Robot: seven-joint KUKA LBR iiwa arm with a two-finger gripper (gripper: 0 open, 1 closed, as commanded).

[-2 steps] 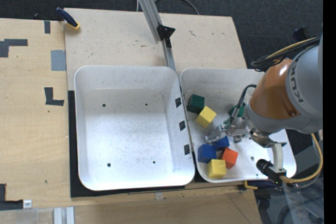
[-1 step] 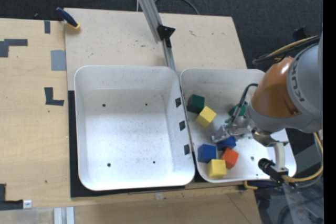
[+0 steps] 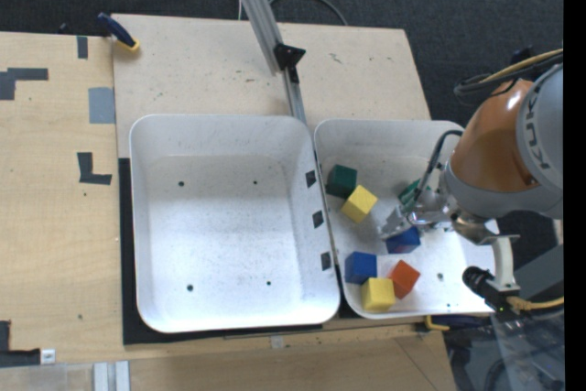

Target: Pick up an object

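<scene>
Gripper (image 3: 403,224) sits low in the right bin (image 3: 430,135), directly over a dark blue block (image 3: 404,241) and touching it; whether it pinches the block is unclear. Nearby lie a yellow cube (image 3: 360,202) and an orange cube (image 3: 405,276).

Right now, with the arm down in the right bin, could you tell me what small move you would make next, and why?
Probably a short straight lift to test the grasp. The gripper sits low in the right bin, right on top of a dark blue block, but the view cannot settle whether it holds it. The yellow block and orange block lie close, so sideways motion risks knocking them.
</scene>
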